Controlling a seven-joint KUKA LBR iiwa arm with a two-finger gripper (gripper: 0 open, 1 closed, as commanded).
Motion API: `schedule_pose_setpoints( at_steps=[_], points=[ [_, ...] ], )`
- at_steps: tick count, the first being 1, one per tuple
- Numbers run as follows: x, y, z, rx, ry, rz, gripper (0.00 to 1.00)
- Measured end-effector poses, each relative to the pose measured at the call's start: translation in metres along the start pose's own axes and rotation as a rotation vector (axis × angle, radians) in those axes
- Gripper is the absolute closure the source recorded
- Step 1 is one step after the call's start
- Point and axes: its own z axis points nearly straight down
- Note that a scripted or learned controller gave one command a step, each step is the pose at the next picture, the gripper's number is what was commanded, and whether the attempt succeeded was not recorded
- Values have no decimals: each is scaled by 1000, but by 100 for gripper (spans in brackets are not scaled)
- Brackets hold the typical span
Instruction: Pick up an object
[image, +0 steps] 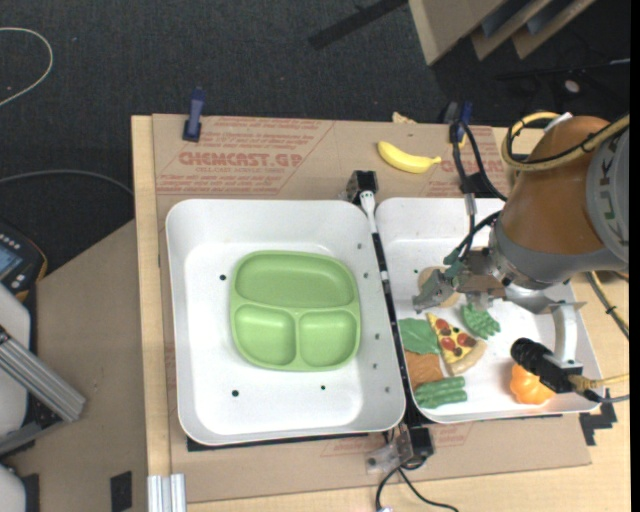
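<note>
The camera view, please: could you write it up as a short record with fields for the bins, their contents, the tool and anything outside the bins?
left bin: holds a green divided plate, upright, near its middle
right bin: holds a pizza slice, green toy pieces, an orange object
tool: low over the right bin, above the pizza slice; finger state unclear
arm: reaches in from the right
outside bins: banana on the board behind the right bin

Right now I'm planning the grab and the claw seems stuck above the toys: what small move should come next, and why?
Probably lower the claw straight down. It sits over the upper left part of the right bin, with the pizza slice and green toys just below it in the picture, and nothing is visibly between its fingers.
</note>
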Motion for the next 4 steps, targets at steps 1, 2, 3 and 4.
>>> schedule_pose_setpoints(
  at_steps=[1,2,3,4],
  points=[
    [-3,-35,6,12,0,8,0],
    [-3,-32,-4,6,-2,7,100],
    [116,-31,-79,-2,2,-8,100],
    [130,-29,-270,-15,2,2,100]
  ],
)
